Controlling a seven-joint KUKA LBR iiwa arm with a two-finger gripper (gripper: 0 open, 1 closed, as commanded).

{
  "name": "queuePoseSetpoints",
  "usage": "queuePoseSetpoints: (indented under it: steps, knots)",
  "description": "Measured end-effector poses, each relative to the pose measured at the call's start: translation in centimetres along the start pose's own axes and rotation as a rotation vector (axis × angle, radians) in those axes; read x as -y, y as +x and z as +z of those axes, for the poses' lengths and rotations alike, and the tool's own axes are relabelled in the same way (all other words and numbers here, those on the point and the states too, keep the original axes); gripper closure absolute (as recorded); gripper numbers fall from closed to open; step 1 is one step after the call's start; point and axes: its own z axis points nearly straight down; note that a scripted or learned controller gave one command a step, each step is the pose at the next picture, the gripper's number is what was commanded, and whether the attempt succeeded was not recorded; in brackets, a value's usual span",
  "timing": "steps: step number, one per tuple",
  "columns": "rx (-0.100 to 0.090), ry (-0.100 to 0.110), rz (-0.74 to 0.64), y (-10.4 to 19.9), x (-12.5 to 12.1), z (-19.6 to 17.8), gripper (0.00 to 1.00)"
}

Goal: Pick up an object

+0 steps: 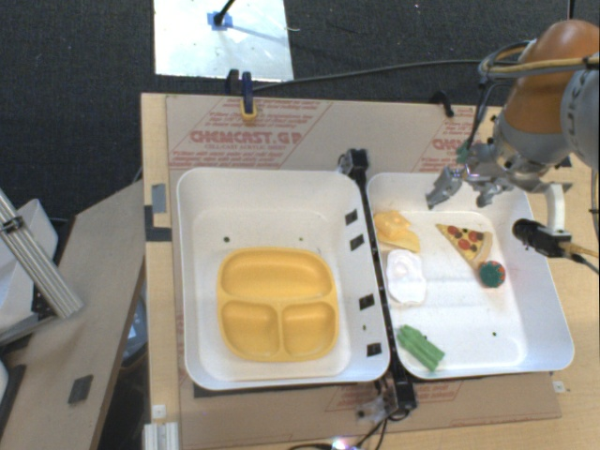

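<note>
Camera view: in the right bin point(525, 345), nearest is a green block point(419, 348), then a white lump point(405, 277), then pizza point(466, 241). Beyond hangs the gripper point(466, 186), spread and empty, seemingly approaching; next, I'd guess, it descends onto the pizza.

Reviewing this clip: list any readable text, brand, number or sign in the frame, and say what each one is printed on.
"CHEMCAST GP", red print on the brown protective sheet under the two bins, behind the left bin.
A second red print of the same kind on the sheet behind the right bin, partly covered by the gripper: too broken up to read.
The yellow divided tray bears no text.
</note>
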Motion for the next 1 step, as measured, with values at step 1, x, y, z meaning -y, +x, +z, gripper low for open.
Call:
queuePoseSetpoints:
  steps: [1]
  knots:
    - [0.002,-0.010,-0.002,0.03,-0.23,-0.59,0.00]
